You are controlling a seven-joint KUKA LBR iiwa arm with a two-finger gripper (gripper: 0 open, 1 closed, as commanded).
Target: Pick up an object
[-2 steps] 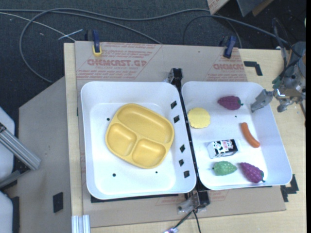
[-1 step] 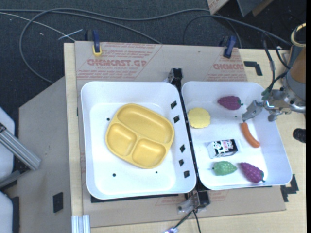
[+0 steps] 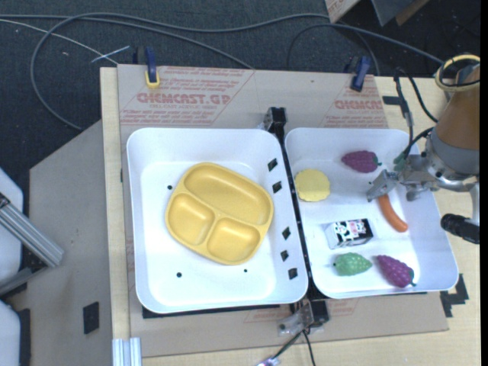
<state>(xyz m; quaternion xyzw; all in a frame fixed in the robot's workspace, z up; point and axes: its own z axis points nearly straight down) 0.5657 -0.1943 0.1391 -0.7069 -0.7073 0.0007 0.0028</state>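
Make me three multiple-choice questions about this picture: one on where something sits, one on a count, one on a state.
1. Where is the yellow divided plate?
A. left bin
B. right bin
C. on the floor

2. How many purple grape bunches lie in the right bin?
A. one
B. two
C. four

3. How does the milk carton sit?
A. standing upright
B. lying on its side
C. held in the claw

Answers: 1 A, it rests in the left bin; 2 B, one bunch at the far side, another at the near side; 3 B, its printed side faces up, apart from the claw.
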